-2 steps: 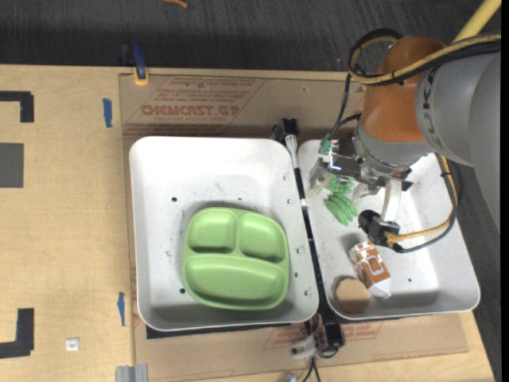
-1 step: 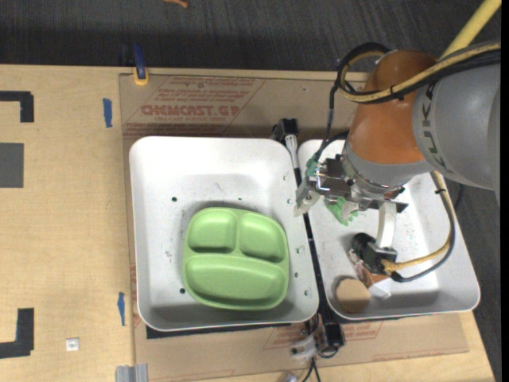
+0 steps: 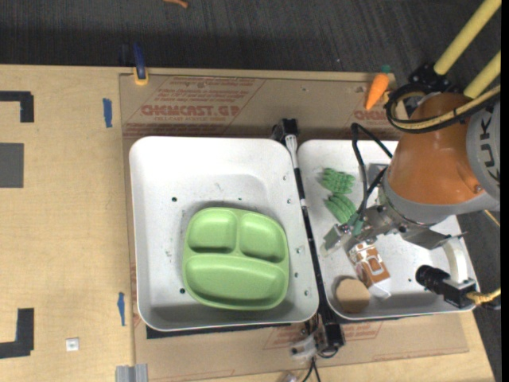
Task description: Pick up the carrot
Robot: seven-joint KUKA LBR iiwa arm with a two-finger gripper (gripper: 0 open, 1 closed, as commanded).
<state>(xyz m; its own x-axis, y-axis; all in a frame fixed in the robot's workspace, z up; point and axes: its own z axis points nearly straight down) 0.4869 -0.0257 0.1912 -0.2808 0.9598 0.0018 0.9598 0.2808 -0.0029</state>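
Hovering low in the right bin (image 3: 445,297), the end effector (image 3: 355,231) grips nothing I can tell; the carrot (image 3: 377,90) lies untouched on the tabletop (image 3: 64,213).

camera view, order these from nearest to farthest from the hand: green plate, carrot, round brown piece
Measured from the hand in the right bin:
1. round brown piece, just below it in the same bin.
2. green plate, in the left bin.
3. carrot, outside the bins, beyond the right bin's far edge.
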